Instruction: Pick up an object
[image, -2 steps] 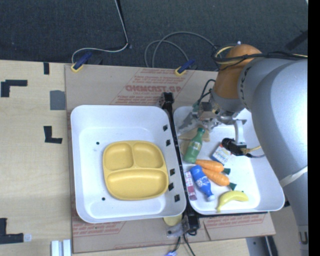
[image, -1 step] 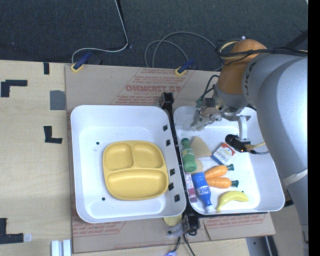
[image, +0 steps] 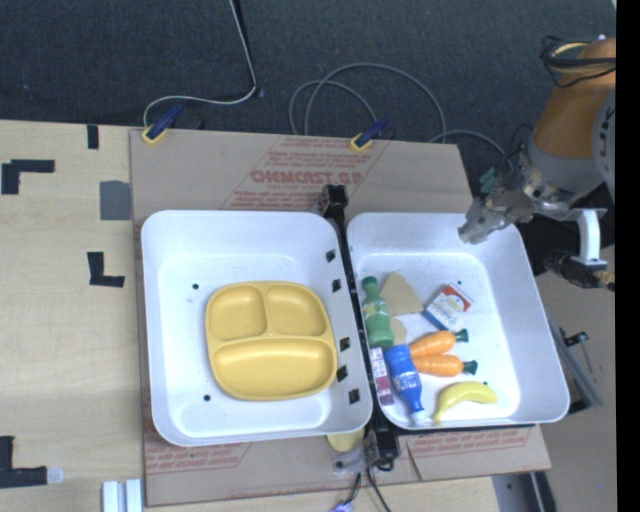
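While the left bin (image: 160, 300) carries a single item, a yellow divided plate (image: 270, 337) lying flat near its middle with three compartments, the right bin (image: 535, 330) holds a cluster of small things gathered toward its left and lower part. Along the wall shared with the left bin lies a green bottle (image: 377, 315), and just below it a blue bottle (image: 405, 378) with a white cap pointing toward the bin's lower edge. A slim tube with pink markings (image: 381, 372) sits pressed between the blue bottle and the dividing wall. A tan flat piece (image: 402, 295) rests just right of the green bottle. Further right is a small carton (image: 447, 305), white and blue with a red patch, tilted. Two orange toy carrots (image: 436, 354) lie side by side below it, touching each other, and a yellow toy banana (image: 464, 396) curves near the lower right corner.

The gripper (image: 484, 222) hangs at the upper right corner of the right bin, over its rim, well apart from all the objects. Nothing is seen in it, and whether it is apart or together cannot be told from this angle. The grey arm (image: 570, 150) with its orange band reaches in from the right, and cables (image: 375, 90) loop over the dark floor beyond the bench
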